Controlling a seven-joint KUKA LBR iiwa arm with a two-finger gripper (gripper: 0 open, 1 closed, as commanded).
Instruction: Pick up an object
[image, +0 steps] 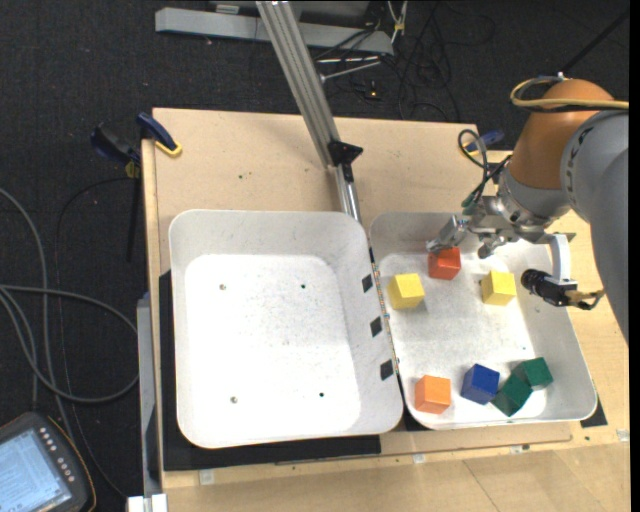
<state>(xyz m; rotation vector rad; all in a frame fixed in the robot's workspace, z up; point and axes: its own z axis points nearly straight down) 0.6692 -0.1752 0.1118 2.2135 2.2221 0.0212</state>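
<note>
- Red is the colour under my gripper (468, 238): the red cube (445, 264) sits just below and to the left of my fingertips, near the far wall of the right bin (560, 345).
- My fingers look slightly spread, one prong angled toward the red cube, with nothing between them; I judge no grasp made yet.
- From the red cube outward: a yellow cube (406, 291) nearer the left bin (185, 300), another yellow block (497, 287) on its other side.
- Well apart, along the near wall: orange cube (432, 393), blue cube (480, 383), two green blocks (524, 383).
- Left to do, as I judge: descend, close, lift.
</note>
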